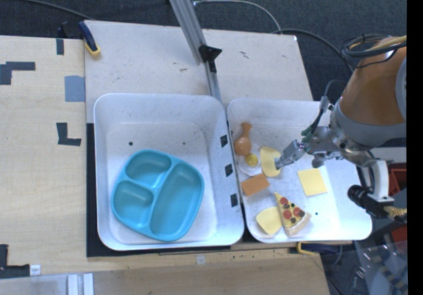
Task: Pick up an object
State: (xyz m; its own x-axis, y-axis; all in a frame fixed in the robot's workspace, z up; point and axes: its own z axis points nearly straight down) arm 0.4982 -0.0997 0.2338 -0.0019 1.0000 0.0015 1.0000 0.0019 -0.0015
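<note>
The right bin point(277, 112) holds several toy foods. A tan pear-shaped piece point(243, 140) lies at its left, a pale yellow piece point(268, 161) sits near the middle, and an orange-brown block point(254, 185) lies below that. A pizza slice point(291, 213) and a yellow wedge point(268, 220) rest near the front wall, and a flat yellow square point(312, 182) lies to the right. My gripper point(287, 154) reaches in from the right and hangs just above the right edge of the pale yellow piece.
The left bin point(112, 112) holds a blue divided plate point(157, 194). A slanted metal rail point(188, 19) crosses the bench behind the bins. The arm's grey and orange body point(370, 105) stands over the right bin's right side. Cables lie at the back.
</note>
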